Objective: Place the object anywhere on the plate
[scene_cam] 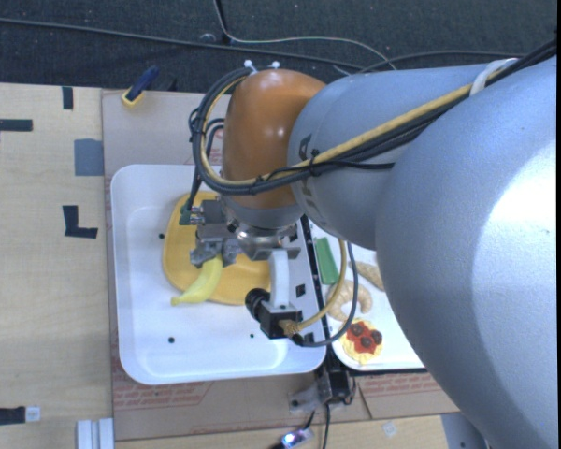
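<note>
A yellow plate (pixel 176 247) lies in the left white bin (pixel 136 279). A yellow banana (pixel 198 286) rests with its upper end over the plate's lower edge and its tip pointing down-left onto the bin floor. My gripper (pixel 212 249) hangs directly over the banana's upper end, above the plate's middle. The wrist and its orange band (pixel 266 134) hide the plate's right half. From this angle the grip on the banana is hidden.
The right bin (pixel 393 361) is mostly covered by the arm; a green item (pixel 327 260), a beige curved piece (pixel 349 299) and a small yellow piece with red dots (pixel 363 340) show in it. A blue-and-yellow clip (pixel 140 84) lies behind the bins.
</note>
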`<state>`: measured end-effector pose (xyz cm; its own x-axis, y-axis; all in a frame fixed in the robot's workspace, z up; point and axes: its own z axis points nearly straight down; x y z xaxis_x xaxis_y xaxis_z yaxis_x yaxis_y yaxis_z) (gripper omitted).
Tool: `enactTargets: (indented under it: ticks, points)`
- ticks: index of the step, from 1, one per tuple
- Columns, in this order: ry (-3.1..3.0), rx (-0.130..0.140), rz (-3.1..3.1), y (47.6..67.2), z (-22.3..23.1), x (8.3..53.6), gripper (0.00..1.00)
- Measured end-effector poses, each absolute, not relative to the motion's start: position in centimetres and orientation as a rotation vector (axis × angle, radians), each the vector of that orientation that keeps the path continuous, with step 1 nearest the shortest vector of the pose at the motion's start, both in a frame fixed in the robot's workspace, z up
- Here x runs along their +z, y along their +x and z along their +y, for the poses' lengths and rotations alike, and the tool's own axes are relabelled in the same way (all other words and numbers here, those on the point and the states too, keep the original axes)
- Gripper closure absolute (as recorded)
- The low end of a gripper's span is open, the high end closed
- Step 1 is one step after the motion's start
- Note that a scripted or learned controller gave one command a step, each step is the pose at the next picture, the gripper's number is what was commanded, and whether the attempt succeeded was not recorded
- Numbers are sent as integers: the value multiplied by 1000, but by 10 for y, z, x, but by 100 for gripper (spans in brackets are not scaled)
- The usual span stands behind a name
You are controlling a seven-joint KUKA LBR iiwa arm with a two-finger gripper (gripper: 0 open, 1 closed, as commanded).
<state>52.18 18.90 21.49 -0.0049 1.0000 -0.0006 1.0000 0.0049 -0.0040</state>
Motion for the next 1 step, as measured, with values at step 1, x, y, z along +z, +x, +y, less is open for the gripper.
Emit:
enactTargets:
  ticks: [1]
  points:
    - [-2217,4,-2223,522,188,215,0]
